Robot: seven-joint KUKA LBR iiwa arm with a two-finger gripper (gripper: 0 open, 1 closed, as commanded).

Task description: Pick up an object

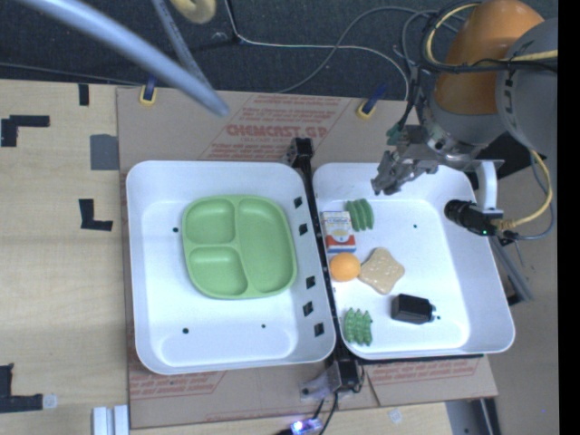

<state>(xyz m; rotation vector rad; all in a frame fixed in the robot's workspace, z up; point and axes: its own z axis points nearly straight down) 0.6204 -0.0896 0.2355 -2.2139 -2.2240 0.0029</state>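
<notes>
Robot lab, taped cardboard (272,120) bench (loose cables (362,25)), white bins (145,243)

Grey arm (530,80) with a rounded orange band (485,30) above the wrist. Thin yellowish and dark cables (426,48) loop around it. Dark metal gripper (391,181) below the wrist, small teal bit on its side.
</notes>
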